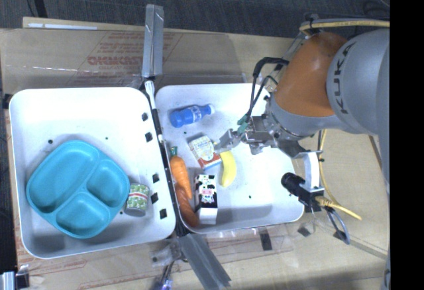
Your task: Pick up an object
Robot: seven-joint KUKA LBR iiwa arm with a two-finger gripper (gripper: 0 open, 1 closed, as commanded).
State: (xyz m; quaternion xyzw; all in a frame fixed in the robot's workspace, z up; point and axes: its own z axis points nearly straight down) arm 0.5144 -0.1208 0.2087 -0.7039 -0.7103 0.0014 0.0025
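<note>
Over the right bin [278, 212] the grey arm reaches in from the right, its gripper [233, 137] low above the clutter, and from where I stand I cannot tell how the claw is set. Just to its near left lie a banana [227, 169] and a small crinkly packet [201, 147] with a red-edged card under it, both close enough to be the likely target. The banana looks like a light toy, stiff and smooth, so I would expect it to slip unless pinched across its narrow middle. The packet seems soft and flat, hard to get under. Along the bin's left wall sits a carrot [179, 177], long and firm, best taken across its width, with a cow-print milk carton [207, 197] touching it at the near end. A blue bottle [191, 114] lies on its side at the far end, round and liable to roll. The left bin [40, 106] bears a blue divided plate [76, 187] and a small green-patterned can [137, 198] just beside it
</note>
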